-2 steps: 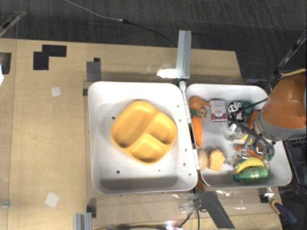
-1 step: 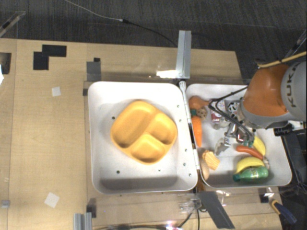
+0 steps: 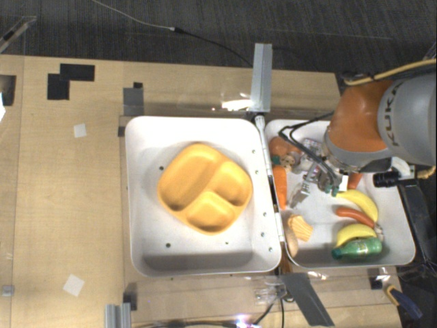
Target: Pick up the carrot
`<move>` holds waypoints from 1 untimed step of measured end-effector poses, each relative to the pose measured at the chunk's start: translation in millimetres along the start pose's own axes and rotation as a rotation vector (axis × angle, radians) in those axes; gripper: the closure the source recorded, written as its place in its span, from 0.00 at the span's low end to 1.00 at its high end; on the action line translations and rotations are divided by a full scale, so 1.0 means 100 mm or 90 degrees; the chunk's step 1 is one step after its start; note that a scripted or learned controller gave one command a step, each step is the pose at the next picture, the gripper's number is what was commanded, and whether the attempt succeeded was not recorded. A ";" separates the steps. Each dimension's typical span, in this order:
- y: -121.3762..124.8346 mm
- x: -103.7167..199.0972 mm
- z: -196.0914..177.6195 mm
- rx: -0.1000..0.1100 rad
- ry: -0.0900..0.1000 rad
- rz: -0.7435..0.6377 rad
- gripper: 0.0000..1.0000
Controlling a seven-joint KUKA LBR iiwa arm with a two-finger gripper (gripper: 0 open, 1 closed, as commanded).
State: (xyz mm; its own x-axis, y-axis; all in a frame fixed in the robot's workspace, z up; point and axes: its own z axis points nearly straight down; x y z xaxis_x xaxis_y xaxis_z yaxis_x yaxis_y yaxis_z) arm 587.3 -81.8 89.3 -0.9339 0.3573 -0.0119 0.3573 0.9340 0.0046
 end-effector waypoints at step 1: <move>-0.26 -0.39 -0.38 0.002 0.001 0.250 0.00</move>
State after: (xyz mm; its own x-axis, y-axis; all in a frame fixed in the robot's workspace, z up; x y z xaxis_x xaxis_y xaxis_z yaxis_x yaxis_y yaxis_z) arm 614.2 -119.8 127.5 -0.7266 0.6870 -0.0083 0.6870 0.7267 0.0055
